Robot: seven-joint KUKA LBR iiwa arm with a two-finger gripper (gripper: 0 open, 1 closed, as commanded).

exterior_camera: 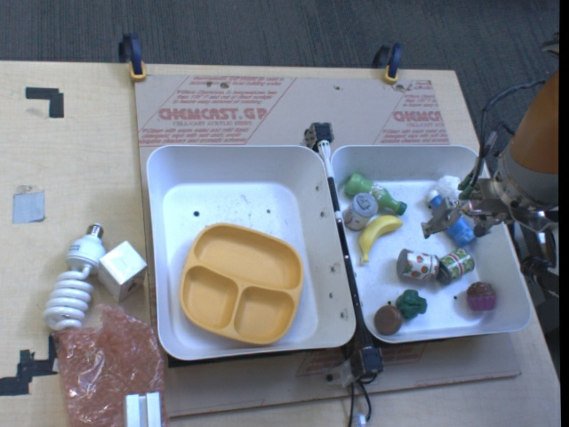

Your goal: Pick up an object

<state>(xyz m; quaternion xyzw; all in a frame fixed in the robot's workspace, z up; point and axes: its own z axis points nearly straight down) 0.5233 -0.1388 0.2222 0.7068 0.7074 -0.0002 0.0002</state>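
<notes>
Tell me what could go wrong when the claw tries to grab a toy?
1. The claw hangs over a small blue toy by the right bin's wall; it might bump that wall.
2. Two small printed cans lie touching just below, so it might knock them or grab the wrong thing.

**Colours around the yellow banana**

The banana (pixel 377 235) is bright yellow in the white right bin (pixel 498 323). Above it lies a green bottle (pixel 373 192); to its right, a blue piece (pixel 461 232). Below the banana sit a brown ball (pixel 388 319), green broccoli (pixel 411 303) and a purple berry (pixel 481 296). Far left, an orange-yellow tray (pixel 240 283) fills the white left bin (pixel 164 238).
</notes>
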